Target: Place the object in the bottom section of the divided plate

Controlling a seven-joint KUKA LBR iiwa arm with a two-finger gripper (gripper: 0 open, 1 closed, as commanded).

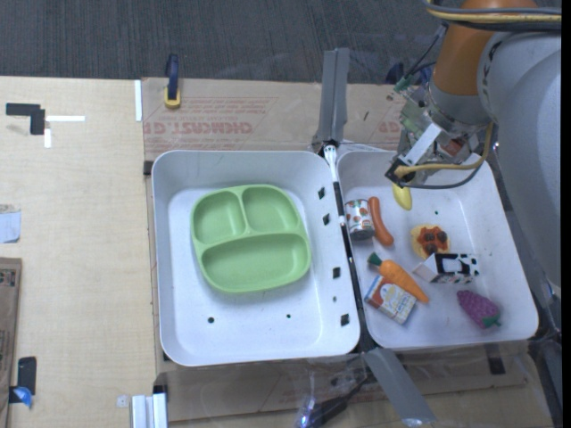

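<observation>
I hold my arm (464,61) over the far corner of the right bin (508,230), with the jaws low above its floor. From this slanted view I cannot tell whether the jaws are spread or pressed together, and nothing is visibly pinched between them. Just beneath the jaws, on the side toward the camera, lies a small yellow piece (403,197). I judge this to be the object for transfer, since it is the item closest to the jaws. It rests on the bin floor, apart from its neighbours, which leaves room for a descent on either side of it. Farther from the jaws, toward the camera, lie a small can (359,218) and an orange sausage (382,222) side by side, then a carrot (399,276) touching a small carton (390,299). A black-and-white toy cow (453,267) and a purple grape bunch (479,308) sit nearer the arm's side of the bin. The green divided plate (252,237) lies flat in the left bin (169,266), well apart from the jaws, beyond the wall between the bins. Its large bottom section (254,262) faces the camera and holds nothing. The transfer is not yet done.
</observation>
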